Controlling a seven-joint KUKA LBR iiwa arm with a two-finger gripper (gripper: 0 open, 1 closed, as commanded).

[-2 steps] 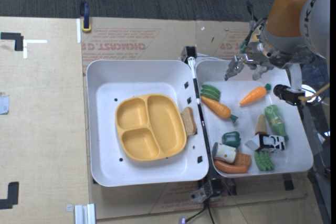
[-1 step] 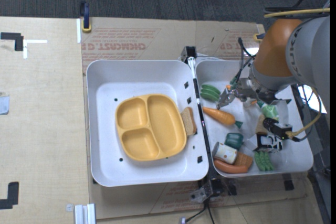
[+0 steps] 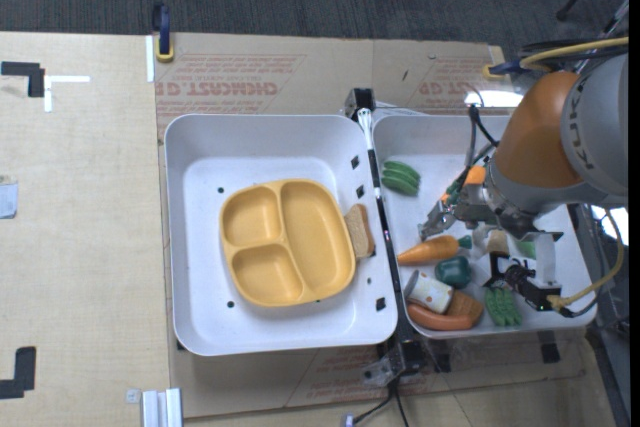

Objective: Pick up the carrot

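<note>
A: How many bins, and what fills them?

B: Two shallow white plastic bins. The left bin (image 3: pixel 190 245) holds one yellow three-compartment plastic plate (image 3: pixel 287 242) and, touching the plate's 3 o'clock edge, one tan slice of toy bread (image 3: pixel 360 230). The right bin (image 3: pixel 425 143) holds the smaller toys.

A: And the arm?

B: One grey arm with an orange band (image 3: pixel 540 140) enters from 3 o'clock. Its gripper (image 3: pixel 447 210) hangs over the right bin's centre; whether the fingers are released or clenched cannot be told.

A: Where is the task object?

B: One orange tapered plastic carrot (image 3: pixel 430 251) lies flat just at 6 o'clock of the gripper, tip toward 9 o'clock, not between the fingers.

A: Other items, counted?

B: One green ridged toy vegetable (image 3: pixel 401 177) at 10 o'clock of the carrot; one dark teal rounded toy (image 3: pixel 453 270) touching its 5 o'clock side; one white cylinder (image 3: pixel 430 293); one red-orange sausage-shaped toy (image 3: pixel 445 317); one green leafy piece (image 3: pixel 503 305).

A: Any writing?

B: Red print on the cardboard sheet (image 3: pixel 230 75), upside down; not legible.
</note>
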